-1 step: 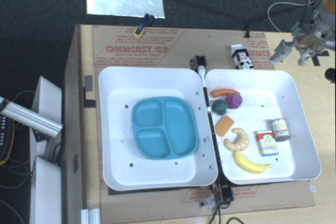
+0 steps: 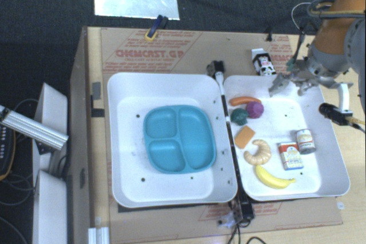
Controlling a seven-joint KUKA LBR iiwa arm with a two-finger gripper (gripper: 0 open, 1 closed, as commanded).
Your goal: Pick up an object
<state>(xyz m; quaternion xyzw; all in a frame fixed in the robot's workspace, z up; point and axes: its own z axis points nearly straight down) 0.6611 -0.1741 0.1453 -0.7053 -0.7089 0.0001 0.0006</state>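
Below and left of the hand [image 2: 289, 82], well apart, lies the banana [image 2: 273, 178]

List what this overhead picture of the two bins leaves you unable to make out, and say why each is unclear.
- Gripper, camera view: fingers too small and blurred to judge.
- Arm: cut off by the right edge.
- Small can and red carton: label print too small to read.
- Dark green item: its kind is unclear, partly hidden by the purple item.
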